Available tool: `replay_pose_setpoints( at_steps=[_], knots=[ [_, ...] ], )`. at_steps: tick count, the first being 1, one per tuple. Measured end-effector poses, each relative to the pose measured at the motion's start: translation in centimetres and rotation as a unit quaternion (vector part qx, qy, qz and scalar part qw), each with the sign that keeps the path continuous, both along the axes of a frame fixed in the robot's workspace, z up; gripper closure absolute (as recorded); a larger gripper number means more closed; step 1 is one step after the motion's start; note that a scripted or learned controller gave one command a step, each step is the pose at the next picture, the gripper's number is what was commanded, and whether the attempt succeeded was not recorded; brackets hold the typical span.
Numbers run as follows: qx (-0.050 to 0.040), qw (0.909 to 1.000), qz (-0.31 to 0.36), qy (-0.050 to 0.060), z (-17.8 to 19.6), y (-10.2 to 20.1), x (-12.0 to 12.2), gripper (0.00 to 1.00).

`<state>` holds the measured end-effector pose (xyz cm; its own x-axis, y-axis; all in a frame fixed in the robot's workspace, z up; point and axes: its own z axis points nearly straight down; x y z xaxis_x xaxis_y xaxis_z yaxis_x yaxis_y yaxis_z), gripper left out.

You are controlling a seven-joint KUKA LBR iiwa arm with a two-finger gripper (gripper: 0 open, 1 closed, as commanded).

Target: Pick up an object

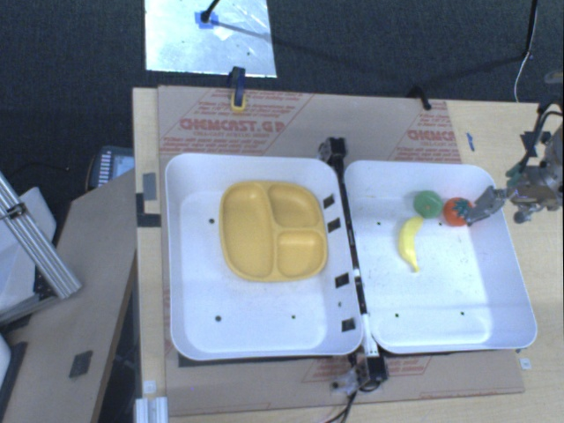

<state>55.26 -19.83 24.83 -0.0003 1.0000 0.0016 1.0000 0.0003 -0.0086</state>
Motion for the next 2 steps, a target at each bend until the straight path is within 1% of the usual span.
replay_pose_setpoints(
  at_steps=[1,2],
  knots=[
    [-0.0012,1.0,0.002,-0.005,0.6,0.1,0.2,0.0],
    [-0.0008,1.0,0.0,-0.004,-4.0,-0.2,-0.5,0.0]
  ],
)
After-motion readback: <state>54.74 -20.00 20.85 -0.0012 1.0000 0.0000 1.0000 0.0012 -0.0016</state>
